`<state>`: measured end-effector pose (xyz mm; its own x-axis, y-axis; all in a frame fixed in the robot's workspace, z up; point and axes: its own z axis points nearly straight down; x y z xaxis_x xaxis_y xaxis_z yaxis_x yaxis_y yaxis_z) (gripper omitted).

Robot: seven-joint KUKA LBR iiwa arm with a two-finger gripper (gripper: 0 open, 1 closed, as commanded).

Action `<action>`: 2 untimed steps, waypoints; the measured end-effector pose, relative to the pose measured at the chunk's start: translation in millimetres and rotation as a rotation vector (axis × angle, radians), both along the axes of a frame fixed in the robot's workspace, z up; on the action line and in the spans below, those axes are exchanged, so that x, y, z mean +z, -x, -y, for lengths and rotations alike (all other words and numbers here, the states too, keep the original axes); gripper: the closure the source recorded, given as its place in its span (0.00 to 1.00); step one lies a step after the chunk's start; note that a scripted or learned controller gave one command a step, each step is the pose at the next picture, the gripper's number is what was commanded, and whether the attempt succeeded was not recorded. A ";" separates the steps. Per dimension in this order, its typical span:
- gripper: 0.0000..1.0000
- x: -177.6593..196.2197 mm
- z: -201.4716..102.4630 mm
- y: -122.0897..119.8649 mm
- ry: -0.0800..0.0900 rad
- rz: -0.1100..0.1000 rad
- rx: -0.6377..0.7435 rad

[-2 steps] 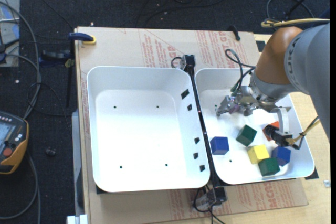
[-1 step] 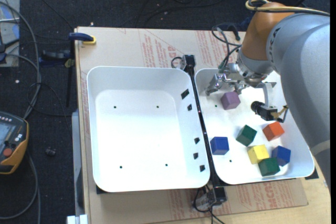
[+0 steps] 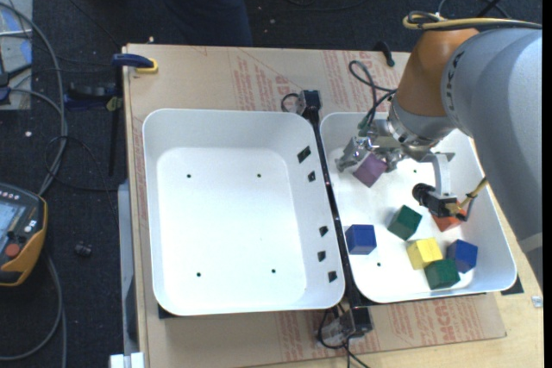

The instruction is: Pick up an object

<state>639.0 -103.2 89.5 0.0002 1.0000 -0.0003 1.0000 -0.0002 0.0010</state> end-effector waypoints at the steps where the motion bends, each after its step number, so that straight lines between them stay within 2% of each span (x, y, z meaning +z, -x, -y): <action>1: 0.00 -1.3 0.4 35.3 -0.001 -0.003 0.000; 2: 0.00 -0.9 28.8 0.9 0.000 0.001 0.000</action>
